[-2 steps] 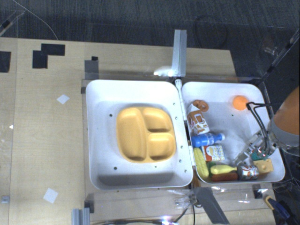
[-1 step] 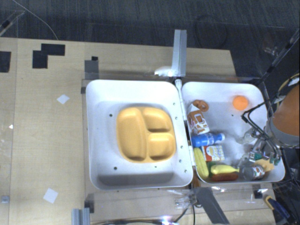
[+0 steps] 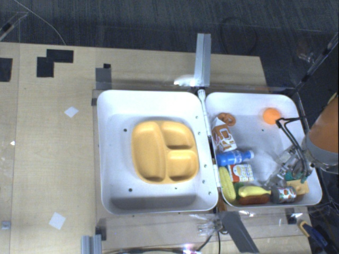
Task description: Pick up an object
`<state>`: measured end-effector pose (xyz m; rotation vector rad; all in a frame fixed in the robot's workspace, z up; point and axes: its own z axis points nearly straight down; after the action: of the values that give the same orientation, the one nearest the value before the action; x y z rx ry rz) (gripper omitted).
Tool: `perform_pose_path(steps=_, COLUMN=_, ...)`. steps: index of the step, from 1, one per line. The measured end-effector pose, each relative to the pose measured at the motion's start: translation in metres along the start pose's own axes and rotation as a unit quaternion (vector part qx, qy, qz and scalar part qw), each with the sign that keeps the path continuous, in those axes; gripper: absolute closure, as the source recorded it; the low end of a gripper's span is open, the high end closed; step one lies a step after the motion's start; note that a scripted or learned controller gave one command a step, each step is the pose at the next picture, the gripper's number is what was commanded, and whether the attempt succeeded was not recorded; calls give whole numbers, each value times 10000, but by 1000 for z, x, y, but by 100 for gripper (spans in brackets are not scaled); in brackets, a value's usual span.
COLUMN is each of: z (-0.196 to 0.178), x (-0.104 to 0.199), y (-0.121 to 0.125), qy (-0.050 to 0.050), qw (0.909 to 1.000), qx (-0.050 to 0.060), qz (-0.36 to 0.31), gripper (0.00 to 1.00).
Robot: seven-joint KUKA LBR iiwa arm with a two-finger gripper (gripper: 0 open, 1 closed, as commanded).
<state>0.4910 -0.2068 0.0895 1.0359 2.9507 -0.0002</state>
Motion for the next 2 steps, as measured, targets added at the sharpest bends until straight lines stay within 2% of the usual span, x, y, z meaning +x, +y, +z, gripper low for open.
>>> perform_pose_path(steps=1, z=-34, x=-4, y=4, qy=16, qw=9592, qx=-6, qz=-2826, gripper=0)
perform_pose_path(steps=2, z=-12, x=3, y=0, qy=46, qw=9990, qx=9, qz=-451, gripper=0)
